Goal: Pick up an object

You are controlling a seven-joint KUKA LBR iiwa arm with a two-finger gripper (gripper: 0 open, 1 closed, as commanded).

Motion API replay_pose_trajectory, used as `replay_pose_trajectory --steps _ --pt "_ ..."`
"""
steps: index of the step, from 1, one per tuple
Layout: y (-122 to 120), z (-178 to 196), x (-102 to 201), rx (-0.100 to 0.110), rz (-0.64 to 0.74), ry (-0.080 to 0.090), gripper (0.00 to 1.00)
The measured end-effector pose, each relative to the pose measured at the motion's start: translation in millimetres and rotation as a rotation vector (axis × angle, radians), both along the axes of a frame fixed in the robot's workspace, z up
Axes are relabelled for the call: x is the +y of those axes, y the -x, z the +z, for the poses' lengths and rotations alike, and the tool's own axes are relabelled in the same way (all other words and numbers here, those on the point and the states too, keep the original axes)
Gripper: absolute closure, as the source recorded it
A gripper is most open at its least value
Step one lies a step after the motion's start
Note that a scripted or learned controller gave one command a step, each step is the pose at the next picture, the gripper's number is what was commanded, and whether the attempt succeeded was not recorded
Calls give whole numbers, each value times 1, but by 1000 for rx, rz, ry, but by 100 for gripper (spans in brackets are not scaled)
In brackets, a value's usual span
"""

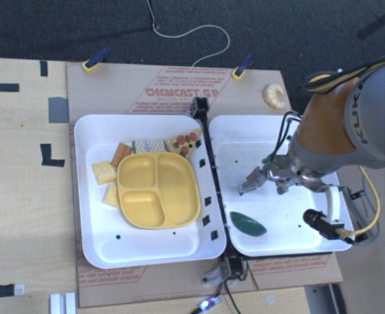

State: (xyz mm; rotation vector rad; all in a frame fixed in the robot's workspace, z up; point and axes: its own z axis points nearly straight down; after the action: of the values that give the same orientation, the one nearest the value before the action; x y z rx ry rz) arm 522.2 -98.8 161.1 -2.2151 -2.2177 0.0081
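You can see the grey two-finger gripper hanging over the right shallow white bin, with its fingers spread apart and nothing between them. The dark green flat oval object lies on this bin's floor near its front wall, below the gripper and apart from it. The left white bin, just beside the right bin, holds a yellow divided plastic tray with perhaps some tan blocks at its far side.

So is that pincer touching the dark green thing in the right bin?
Apart. The camera view shows bare white bin floor between the pincer and the dark green thing, which lies nearer the front wall.
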Motion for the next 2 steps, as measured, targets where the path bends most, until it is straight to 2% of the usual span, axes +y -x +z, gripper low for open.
replay_pose_trajectory --steps 1,2 --pt "-6 -49 -4 -1 0 1 0" --pt "-5 -78 -3 -5 0 1 0"
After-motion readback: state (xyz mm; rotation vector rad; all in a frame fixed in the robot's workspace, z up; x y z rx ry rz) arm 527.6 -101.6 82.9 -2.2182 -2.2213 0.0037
